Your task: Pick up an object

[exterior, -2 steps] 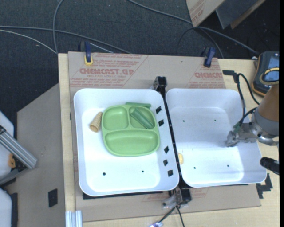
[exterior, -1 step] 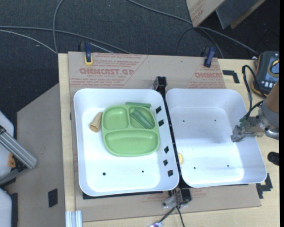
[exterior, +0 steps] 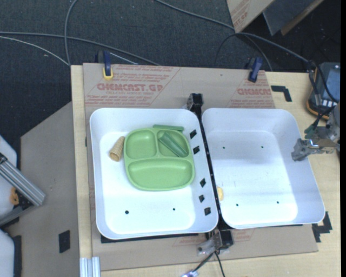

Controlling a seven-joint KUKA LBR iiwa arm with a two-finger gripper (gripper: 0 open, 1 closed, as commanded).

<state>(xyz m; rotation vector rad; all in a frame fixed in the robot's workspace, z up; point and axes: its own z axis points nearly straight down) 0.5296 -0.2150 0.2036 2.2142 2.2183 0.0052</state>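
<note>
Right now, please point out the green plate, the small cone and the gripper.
green plate (exterior: 157,174): camera view, its large lower compartment.
small cone (exterior: 116,149): camera view, middle of its body.
gripper (exterior: 300,150): camera view, at its tip.

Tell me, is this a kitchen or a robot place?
Probably a robot lab, not a kitchen. Two white bins sit on a board held by clamps, cables trail across the floor, and a gripper reaches in beside the green plate's bin.

Blue clamps (exterior: 108,64) (two, rear edge), loose cables (exterior: 70,32), cardboard (exterior: 246,12)
</note>
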